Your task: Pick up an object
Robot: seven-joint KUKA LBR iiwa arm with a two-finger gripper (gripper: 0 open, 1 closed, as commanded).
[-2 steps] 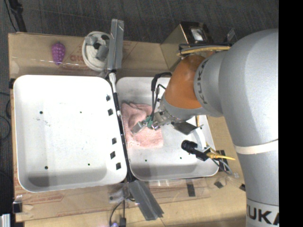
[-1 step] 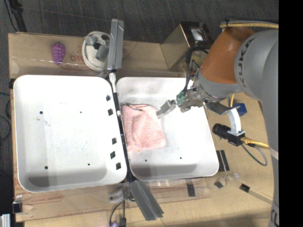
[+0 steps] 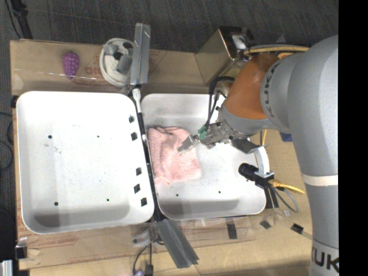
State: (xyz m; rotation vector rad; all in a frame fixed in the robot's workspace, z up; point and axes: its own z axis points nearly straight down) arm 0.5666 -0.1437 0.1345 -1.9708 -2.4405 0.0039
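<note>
Grey arm with orange band enters from 3 o'clock, closest to camera, wrist over right bin. Jaws hang at pink cloth's 3 o'clock edge; open or closed: cannot tell. Pink cloth lies crumpled in right bin, against its 9 o'clock wall. Left bin at 9 o'clock. Purple object and white cord coil on table toward 11 o'clock.

A cloth lies in the right bin.
</note>
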